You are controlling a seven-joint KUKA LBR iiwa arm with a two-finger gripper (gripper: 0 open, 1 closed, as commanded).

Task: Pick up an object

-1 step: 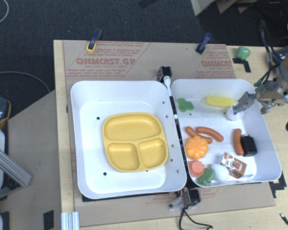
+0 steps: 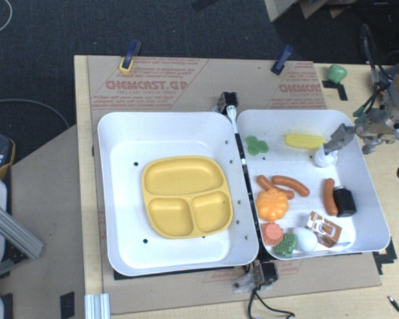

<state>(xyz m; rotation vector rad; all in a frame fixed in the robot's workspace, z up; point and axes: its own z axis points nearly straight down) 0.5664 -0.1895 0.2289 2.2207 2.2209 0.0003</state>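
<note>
The gripper (image 2: 329, 153) is hanging low at the top right corner of the right bin (image 2: 372, 198), tip just over a small white thing (image 2: 323, 158). Can't tell if it's open or closed, honestly. Nearest proper target is the corn cob (image 2: 304, 140), just to its left, lying long-ways across the bin. So I'd guess a short shift left, with the grip squeezing across the cob's narrow width.
</note>
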